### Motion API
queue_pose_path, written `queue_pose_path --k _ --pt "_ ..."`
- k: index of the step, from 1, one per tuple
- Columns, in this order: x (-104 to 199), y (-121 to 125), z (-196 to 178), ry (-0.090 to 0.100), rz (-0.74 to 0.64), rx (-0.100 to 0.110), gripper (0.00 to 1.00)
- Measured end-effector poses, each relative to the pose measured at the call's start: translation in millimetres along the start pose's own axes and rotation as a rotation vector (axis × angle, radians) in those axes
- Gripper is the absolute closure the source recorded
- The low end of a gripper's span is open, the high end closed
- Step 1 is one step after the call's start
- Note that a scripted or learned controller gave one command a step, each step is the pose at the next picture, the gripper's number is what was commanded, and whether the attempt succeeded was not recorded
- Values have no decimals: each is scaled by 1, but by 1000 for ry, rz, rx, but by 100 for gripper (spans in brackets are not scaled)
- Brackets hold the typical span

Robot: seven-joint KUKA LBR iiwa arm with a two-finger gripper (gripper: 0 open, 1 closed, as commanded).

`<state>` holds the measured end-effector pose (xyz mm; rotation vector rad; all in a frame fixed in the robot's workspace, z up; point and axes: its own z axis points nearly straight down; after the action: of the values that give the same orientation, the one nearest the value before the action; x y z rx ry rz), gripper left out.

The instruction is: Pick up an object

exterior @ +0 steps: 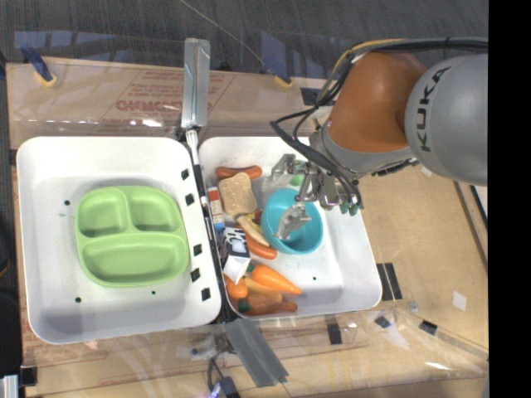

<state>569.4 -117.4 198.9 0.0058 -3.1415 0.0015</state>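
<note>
- The two-finger metal gripper [297, 219] is hanging over the right-hand shallow white plastic bin [353, 251], its tips reaching down into the mouth of a round teal plastic bowl [309, 232]. Whether the tips are apart or together I cannot tell, since they are blurring into one pale shape against the teal.
- Nothing is showing between the tips, so I am judging the grasp as not yet made.
- The bowl is sitting directly beneath the tips, slightly toward the bin's right half; being round, it is offering no long axis, only a rim to pinch.
- Just to the left of the bowl, a slim orange-red plastic sausage [257, 241] is lying at a slant, and beyond it a tan toy bread slice [236, 195] is resting near the bin's left wall.
- Toward the bin's near edge, an orange plastic carrot [275, 280] is pointing its long axis left to right, well clear of the tips.
- The turning relation, as I judge it: the bowl's rim is the nearest thing, lying below and just right of the tips.
- In the left-hand white bin [41, 222], a green three-part plastic tray [130, 235] is sitting well apart from the arm.
</note>
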Motion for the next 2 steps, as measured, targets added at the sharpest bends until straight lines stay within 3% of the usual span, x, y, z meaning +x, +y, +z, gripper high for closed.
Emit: queue_pose_path --k 1,2 --pt "-33 24 -82 -10 37 1 0" --pt "3 -49 65 10 190 -2 0"
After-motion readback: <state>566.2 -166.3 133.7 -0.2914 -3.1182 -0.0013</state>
